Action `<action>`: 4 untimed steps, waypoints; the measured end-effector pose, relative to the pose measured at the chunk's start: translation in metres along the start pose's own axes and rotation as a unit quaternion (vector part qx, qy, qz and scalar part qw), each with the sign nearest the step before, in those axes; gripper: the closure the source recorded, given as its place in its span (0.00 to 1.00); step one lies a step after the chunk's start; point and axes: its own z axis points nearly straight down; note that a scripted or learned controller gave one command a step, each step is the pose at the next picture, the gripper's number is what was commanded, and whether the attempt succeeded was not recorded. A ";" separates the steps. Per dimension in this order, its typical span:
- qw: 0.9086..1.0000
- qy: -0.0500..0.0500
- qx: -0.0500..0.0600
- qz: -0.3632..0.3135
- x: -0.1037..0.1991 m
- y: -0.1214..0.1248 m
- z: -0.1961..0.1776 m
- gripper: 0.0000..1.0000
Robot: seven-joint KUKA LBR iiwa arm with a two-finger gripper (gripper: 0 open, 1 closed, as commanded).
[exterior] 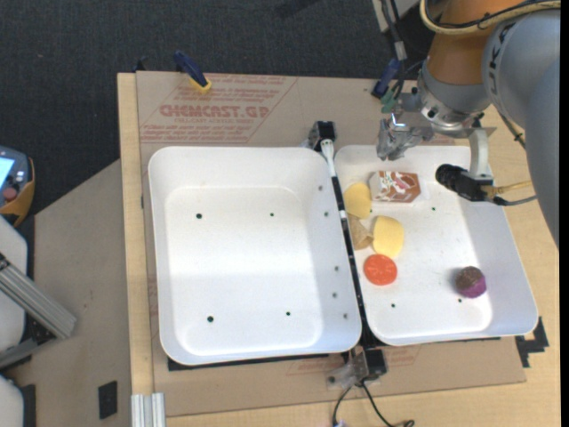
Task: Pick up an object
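**Tool poised over the packet, grasp not yet made**

The tool (392, 146) hangs over the far edge of the right bin (498, 314), just above a small red-and-white packet (396, 186) that lies flat on the bin floor near its back wall. The fingers point down toward the packet's far end, but whether they are spread or closed I cannot tell at this slant, and nothing shows between them. I judge the step in hand to be the approach: the arm is placed over a target, and no object is lifted.

The right bin also carries 2 pale yellow pieces (358, 199), one just beside the divider and the other (388, 235) nearer the middle, with a red-orange disc (381, 269) touching or just beside the lower one, and a purple lump (471, 281) well apart toward the near right corner. The left bin (169, 238) sits alongside on the table (222, 105).

The next move, as I read it, calls for a straight descent so the fingers straddle the packet, then a firm close. The packet is thin and lies flat, so the fingers may slide over it.
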 end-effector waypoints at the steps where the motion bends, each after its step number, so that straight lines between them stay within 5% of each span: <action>1: 1.000 0.001 0.002 -0.001 0.071 -0.010 -0.078 1.00; 4: 1.000 0.001 0.006 -0.001 0.273 -0.001 -0.081 1.00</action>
